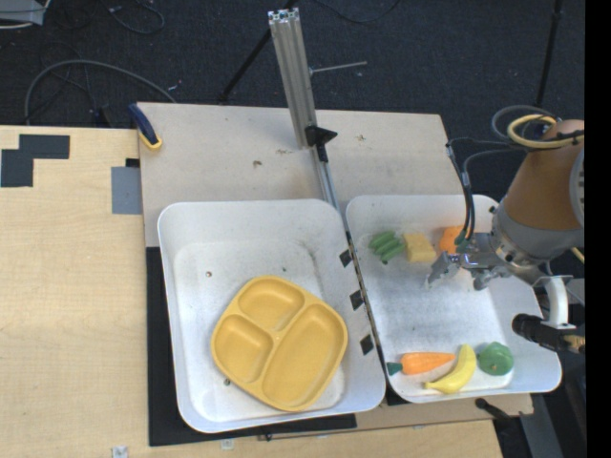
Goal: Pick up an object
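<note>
While the gripper (456, 264) hangs over the upper part of the right bin (420, 389), the nearest pieces lie just to its left: yellow block (419, 247), then green piece (386, 246), in a row running left-right. Finger state: cannot tell. Orange piece (449, 239) sits touching close above-left.
</note>
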Available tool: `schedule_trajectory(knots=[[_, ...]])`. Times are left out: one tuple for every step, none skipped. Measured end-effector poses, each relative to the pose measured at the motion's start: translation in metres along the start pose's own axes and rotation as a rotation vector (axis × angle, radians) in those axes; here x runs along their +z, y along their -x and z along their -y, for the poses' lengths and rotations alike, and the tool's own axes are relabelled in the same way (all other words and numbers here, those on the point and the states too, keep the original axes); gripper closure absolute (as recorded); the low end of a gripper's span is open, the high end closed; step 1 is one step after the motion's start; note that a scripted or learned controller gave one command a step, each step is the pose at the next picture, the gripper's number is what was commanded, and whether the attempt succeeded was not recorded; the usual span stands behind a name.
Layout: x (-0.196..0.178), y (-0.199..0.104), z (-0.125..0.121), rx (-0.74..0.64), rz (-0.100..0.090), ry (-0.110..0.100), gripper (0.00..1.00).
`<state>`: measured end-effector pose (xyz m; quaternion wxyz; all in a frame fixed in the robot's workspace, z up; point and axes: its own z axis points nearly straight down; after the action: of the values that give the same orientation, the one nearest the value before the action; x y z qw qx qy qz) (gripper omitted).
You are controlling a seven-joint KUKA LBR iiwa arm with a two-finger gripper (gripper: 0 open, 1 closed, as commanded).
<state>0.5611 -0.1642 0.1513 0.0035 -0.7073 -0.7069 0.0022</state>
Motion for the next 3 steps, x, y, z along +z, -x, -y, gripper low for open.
schedule_trajectory(knots=[[0.047, -0.003, 0.002, 0.001, 0.002, 0.008, 0.00], [0.039, -0.003, 0.003, 0.005, 0.000, 0.003, 1.00], [-0.010, 0.007, 0.003, 0.001, 0.003, 0.010, 1.00]])
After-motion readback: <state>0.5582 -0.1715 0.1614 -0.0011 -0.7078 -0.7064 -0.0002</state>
